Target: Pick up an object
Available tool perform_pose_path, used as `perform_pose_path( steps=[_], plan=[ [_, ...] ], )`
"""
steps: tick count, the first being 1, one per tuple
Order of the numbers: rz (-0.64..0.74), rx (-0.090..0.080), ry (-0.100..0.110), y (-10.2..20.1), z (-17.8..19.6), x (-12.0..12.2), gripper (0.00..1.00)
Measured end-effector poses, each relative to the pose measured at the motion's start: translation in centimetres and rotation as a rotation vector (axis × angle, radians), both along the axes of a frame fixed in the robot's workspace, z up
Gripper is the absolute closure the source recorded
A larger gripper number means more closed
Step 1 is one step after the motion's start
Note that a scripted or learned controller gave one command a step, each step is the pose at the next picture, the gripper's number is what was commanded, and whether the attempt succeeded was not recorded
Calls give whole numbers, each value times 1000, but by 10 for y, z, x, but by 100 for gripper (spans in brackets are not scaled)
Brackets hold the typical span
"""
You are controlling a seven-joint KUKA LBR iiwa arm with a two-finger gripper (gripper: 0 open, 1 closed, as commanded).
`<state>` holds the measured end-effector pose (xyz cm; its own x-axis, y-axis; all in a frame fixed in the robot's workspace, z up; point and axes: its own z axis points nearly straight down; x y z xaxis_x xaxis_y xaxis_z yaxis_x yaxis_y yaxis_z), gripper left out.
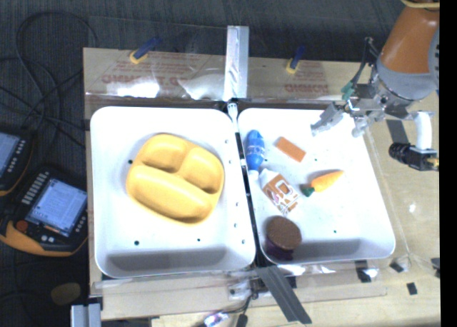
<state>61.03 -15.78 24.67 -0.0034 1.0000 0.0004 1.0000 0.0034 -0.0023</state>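
Two white bins lie below the gripper (341, 119), which hangs spread and holding nothing over the right bin (375, 197) near its upper edge, apparently in approach, needing next a descent onto the nearby orange block (289, 149) or carrot (325, 180).

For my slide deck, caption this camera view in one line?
Gripper, fingers spread, hovers over the right bin holding carrot, bottle and carton; yellow bread fills the left.
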Motion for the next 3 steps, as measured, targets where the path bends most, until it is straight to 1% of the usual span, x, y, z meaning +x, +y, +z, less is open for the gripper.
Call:
perform_pose_path(
  steps=[1,2,3],
  plan=[
    [83,1,-2,0,-153,-19,0],
    [-240,-3,-10,7,-158,-8,0],
    [17,-2,-9,51,-157,-93,0]
  ],
)
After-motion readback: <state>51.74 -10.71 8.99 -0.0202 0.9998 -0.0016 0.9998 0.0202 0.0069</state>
